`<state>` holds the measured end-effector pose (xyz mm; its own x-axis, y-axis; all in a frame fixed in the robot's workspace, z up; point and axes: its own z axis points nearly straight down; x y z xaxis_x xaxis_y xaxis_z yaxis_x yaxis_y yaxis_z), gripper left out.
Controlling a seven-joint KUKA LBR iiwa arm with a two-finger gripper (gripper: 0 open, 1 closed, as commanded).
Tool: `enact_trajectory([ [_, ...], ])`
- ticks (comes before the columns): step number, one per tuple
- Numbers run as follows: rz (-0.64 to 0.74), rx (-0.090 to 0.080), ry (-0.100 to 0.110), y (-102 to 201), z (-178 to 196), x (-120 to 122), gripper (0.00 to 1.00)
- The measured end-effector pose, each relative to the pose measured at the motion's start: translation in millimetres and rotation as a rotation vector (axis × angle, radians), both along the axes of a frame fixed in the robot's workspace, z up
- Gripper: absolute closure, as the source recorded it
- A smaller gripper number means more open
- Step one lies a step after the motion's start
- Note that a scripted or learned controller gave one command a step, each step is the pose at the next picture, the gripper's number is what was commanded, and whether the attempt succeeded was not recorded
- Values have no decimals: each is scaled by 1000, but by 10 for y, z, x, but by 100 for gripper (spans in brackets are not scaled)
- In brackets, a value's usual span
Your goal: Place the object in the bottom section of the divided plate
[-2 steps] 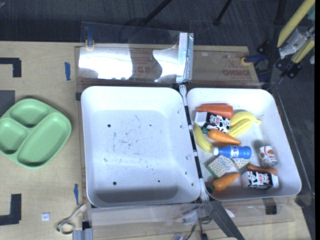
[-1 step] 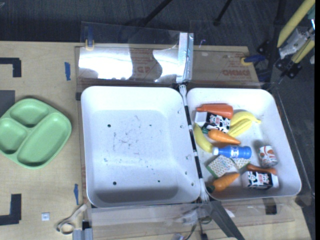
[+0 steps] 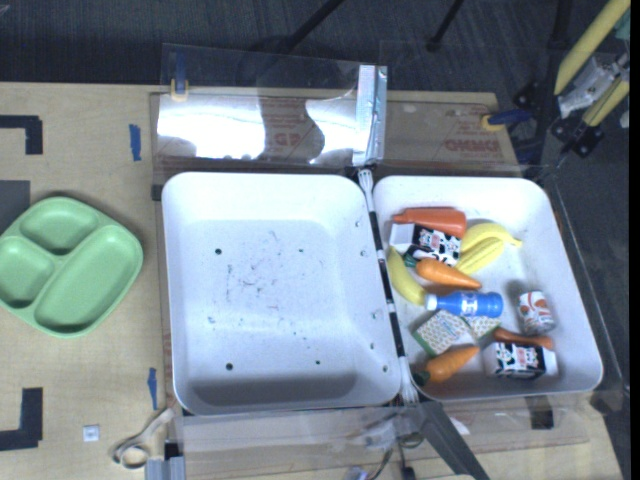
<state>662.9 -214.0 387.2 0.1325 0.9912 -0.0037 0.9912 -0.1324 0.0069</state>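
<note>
Tool state: cannot tell. Table [image 3: 60, 408] carries left bin [image 3: 265, 278] at centre and right bin [image 3: 540, 203], which holds the objects: banana [image 3: 487, 243], blue bottle [image 3: 465, 304], carrot [image 3: 447, 273]. Green divided plate [image 3: 90, 268] sits far left, apart from both bins

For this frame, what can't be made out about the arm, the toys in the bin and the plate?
- Which toy is meant: the task names none, and the right bin holds a crowded pile.
- Carton print: too small to read.
- Lower carrot: partly hidden by neighbouring toys.
- Arm at the camera view's top right corner: cut off by the edge, its hand's state unreadable.
- Green divided plate: its left rim meets the frame edge.
</note>
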Motion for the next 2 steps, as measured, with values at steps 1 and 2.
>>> enact_trajectory([
  [1, 0, 0, 0, 0, 0, 0, 0],
  [2, 0, 0, 0, 0, 0, 0, 0],
])
